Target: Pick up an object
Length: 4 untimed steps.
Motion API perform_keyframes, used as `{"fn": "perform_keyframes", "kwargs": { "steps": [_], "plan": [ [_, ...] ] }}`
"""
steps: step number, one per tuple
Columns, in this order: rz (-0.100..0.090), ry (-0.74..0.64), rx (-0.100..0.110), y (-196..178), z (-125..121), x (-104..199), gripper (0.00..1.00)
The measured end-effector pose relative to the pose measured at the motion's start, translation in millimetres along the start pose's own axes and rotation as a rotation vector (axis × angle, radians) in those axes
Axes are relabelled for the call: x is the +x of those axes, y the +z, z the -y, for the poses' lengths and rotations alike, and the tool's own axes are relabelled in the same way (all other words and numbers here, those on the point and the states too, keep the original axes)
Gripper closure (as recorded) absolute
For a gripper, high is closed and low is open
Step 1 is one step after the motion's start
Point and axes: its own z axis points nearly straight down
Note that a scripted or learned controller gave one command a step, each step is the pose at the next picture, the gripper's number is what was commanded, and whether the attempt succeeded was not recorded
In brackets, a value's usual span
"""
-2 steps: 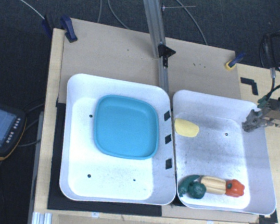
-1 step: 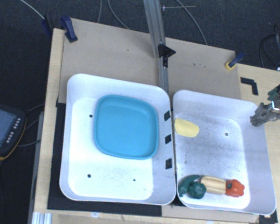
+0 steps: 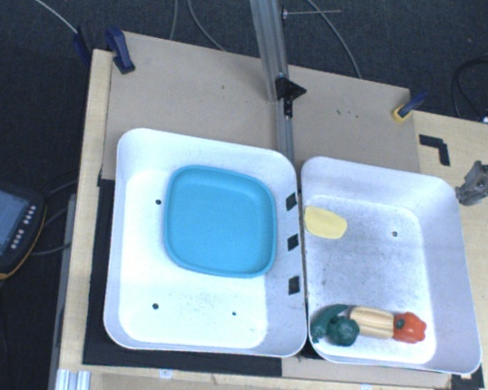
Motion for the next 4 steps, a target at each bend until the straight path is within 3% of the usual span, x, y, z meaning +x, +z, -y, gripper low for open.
{"fn": "perform_keyframes", "kwargs": {
  "steps": [3,4],
  "plan": [
    [-0.003,-0.005,0.005,-0.6,-32.0,156.9,1.0],
    [-0.002,-0.003,0.005,7.8,-28.8,205.1,1.0]
  ]
}}
